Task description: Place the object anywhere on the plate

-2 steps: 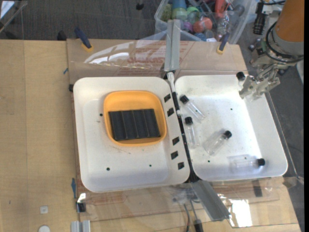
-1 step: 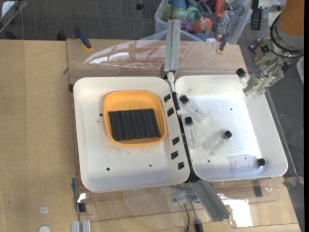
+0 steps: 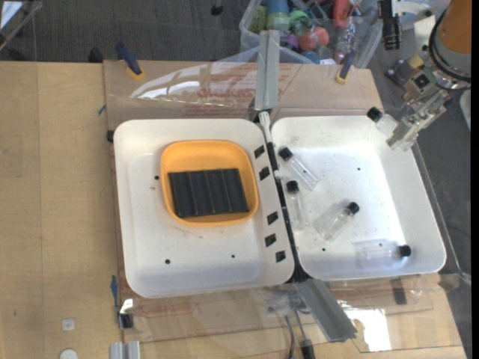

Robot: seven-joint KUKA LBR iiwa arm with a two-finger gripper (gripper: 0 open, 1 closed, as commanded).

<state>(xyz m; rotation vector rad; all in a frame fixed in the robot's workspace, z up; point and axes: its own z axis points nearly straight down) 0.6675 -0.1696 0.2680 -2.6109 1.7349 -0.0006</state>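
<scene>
— What are the vials (image 3: 334,220) made of?
— Clear, glassy-looking, with matt black caps.
— And the plate (image 3: 209,180)?
— Smooth orange plastic, holding a ribbed matt black pad (image 3: 208,193).
— The bins (image 3: 194,264)?
— Glossy white plastic on a pale wood-grain surface (image 3: 52,200).

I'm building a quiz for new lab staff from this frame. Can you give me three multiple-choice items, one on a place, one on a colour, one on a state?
1. Where is the plate?
A. In the left bin
B. In the right bin
C. On the bare bench

2. What colour is the plate?
A. Blue
B. Orange-yellow
C. Green

3. How do the clear vials in the right bin rest?
A. Standing upright
B. Stacked on the plate
C. Lying on their sides

Answers:
1. A, the plate sits inside the left bin.
2. B, its rim is orange-yellow around a dark ribbed insert.
3. C, vials such as this one lie flat on the bin floor, black caps sideways.
</scene>
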